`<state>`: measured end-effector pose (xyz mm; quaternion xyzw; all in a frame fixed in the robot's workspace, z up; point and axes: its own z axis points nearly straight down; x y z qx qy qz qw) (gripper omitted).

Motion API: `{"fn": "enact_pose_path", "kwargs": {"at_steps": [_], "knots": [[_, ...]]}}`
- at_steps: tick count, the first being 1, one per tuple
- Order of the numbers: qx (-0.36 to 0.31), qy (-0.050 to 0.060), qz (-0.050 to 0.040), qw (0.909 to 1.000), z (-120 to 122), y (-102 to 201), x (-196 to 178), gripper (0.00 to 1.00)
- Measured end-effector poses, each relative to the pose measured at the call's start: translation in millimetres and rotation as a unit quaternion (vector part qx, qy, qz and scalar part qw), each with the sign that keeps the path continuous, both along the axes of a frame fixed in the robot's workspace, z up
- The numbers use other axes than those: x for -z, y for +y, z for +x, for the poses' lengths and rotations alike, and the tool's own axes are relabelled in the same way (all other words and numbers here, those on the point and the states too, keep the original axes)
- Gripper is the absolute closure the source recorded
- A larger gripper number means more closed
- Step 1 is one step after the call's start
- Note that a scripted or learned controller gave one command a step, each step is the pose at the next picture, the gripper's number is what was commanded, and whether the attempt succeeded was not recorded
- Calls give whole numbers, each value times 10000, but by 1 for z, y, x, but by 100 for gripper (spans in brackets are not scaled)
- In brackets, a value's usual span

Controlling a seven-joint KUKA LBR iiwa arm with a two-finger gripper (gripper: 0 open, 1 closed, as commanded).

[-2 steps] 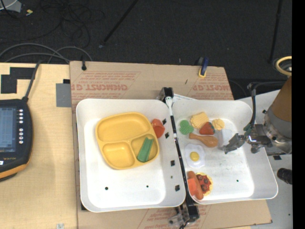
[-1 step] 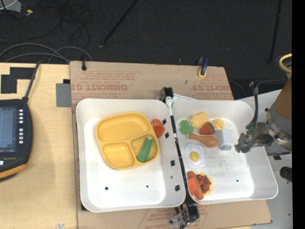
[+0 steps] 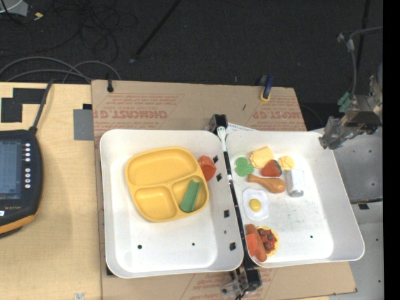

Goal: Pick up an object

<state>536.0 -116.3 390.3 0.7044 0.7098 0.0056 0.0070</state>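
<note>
Plastic toy food clustered at right bin [image 3: 340, 217] upper-left | candidate: drumstick [image 3: 267, 182], glossy brown, long axis left-right, tilted slightly | gripper [image 3: 331, 136] above bin's upper-right rim, nothing visibly held, opening: cannot tell | target lies left of and below gripper | neighbours: silver can [image 3: 294, 183] touching drumstick, fried egg [image 3: 255, 204] just below.

The one print I can read runs in red along the cardboard sheet [image 3: 187, 108] under my bins, in the upper middle of the frame: it stands upside down and seems to say "CHEMCAST", repeated further right on the same sheet. More red letters peek out at the cardboard's bottom edge, too cut off to read. The pendant's screen [image 3: 11, 167] at far left is too blurred.
</note>
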Motion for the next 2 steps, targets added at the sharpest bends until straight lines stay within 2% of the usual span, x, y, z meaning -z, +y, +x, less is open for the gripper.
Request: {"fn": "enact_pose_path", "kwargs": {"at_steps": [1, 2], "knots": [[20, 157, 28, 9999, -20, 51, 101, 100], [13, 99, 20, 9999, -58, 101, 63, 100]]}}
